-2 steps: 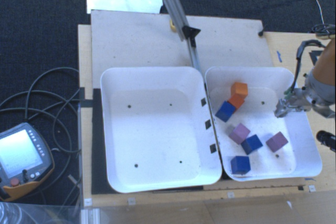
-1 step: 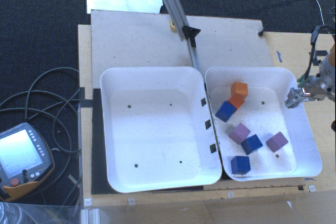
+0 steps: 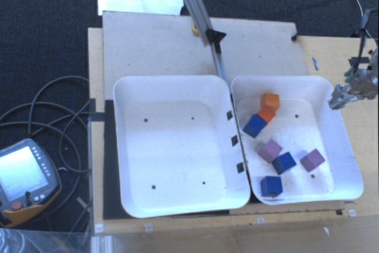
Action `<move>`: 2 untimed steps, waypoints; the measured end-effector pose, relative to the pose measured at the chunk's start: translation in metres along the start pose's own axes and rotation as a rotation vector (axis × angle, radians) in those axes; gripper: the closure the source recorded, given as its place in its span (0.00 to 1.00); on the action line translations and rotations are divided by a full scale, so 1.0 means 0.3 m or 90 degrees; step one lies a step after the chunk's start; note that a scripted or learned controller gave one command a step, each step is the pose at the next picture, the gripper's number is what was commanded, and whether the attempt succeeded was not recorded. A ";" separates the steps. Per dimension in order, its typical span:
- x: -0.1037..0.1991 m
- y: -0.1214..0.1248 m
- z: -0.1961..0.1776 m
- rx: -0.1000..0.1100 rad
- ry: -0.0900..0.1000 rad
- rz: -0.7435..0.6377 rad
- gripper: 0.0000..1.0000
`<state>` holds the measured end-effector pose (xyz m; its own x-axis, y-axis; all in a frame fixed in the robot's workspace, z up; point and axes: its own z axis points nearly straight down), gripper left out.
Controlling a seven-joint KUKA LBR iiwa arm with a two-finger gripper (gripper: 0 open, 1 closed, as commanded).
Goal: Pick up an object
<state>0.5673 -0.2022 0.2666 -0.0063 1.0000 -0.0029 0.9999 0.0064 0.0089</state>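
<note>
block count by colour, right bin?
Orange blocks: 2
Blue blocks: 3
Purple blocks: 2
Total: 7, all in the right bin.

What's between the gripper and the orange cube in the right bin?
In the camera view, only the right bin's white rim and bare floor separate the gripper from the orange cube; no block lies between.

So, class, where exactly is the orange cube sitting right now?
The small orange cube sits in the right-hand white bin, near its back, in the camera view. It rests against a second orange cube, which touches a blue cube.
</note>
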 end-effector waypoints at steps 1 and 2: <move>-0.001 0.005 -0.071 0.002 0.001 0.001 1.00; 0.194 0.055 -0.022 0.004 0.003 -0.003 1.00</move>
<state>0.5835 -0.1440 0.2731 -0.0107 0.9999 0.0015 0.9999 0.0107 0.0019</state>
